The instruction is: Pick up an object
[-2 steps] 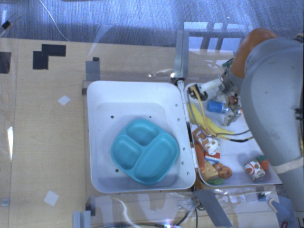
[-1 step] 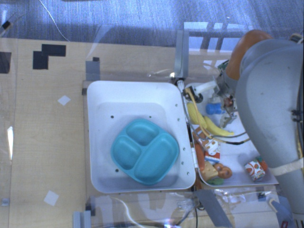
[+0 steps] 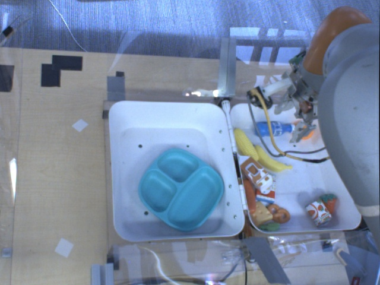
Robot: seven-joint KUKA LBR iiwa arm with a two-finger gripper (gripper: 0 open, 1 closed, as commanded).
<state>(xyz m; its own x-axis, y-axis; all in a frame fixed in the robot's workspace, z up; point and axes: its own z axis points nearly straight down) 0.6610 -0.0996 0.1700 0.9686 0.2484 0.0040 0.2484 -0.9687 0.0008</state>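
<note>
Beside the bin divider, curved yellow banana (image 3: pixel 256 151)

A pale wooden bench (image 3: pixel 53 177) carries two shallow white bins side by side. The left bin (image 3: pixel 127 159) and the right bin (image 3: pixel 350 218) touch along their inner rims. Black tape patches (image 3: pixel 59 69) lie on the bench at far left, with small pale squares (image 3: pixel 79 124) nearer.

Single fixed camera above the bench, looking down at a slant. Both white bins lie in the lower half of the frame: left bin (image 3: pixel 119 177) centre, right bin (image 3: pixel 350 221) toward lower right
</note>
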